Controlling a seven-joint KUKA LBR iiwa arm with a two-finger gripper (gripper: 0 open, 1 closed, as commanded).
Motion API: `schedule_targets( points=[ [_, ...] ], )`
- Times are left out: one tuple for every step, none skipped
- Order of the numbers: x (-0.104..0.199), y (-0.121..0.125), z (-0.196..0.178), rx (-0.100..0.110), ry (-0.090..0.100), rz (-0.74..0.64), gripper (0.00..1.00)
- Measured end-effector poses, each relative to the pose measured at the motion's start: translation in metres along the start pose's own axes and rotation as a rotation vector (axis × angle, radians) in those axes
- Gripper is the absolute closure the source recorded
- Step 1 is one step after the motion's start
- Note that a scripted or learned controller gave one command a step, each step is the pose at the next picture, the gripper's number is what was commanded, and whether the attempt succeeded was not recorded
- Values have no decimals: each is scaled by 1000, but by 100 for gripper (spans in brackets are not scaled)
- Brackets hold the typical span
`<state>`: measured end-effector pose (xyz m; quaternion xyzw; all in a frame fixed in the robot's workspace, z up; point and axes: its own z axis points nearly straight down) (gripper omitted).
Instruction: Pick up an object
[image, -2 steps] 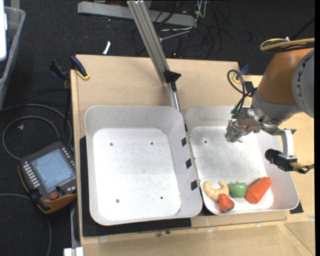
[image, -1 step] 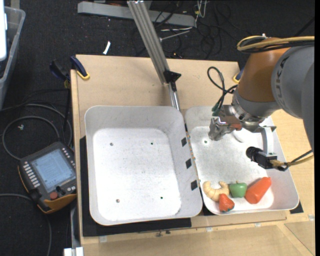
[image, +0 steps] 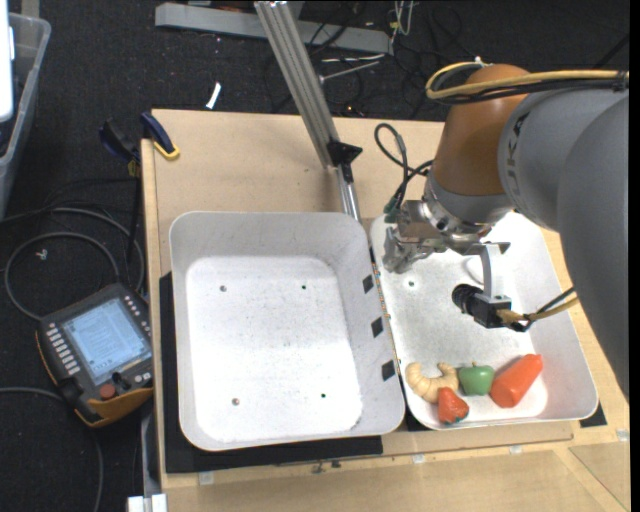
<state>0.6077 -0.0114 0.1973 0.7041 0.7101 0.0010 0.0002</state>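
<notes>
The gripper (image: 400, 250) hangs over the rear left part of the right bin (image: 560, 300), close to the wall shared with the left bin (image: 200, 300). Well in front of it, along that bin's front wall, lie four objects in a row (image: 475, 383), touching one another.

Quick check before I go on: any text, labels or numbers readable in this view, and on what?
None can be read.
Teach pendant left of the bench: its screen is lit, but what it shows is too small and blurred to read.
White bins, gripper and toy food: no lettering visible.
</notes>
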Motion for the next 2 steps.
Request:
schedule_targets(
  points=[
    [47, 17, 0, -1, 0, 0, 100],
    [104, 33, -7, -1, 1, 0, 100]
  ],
)
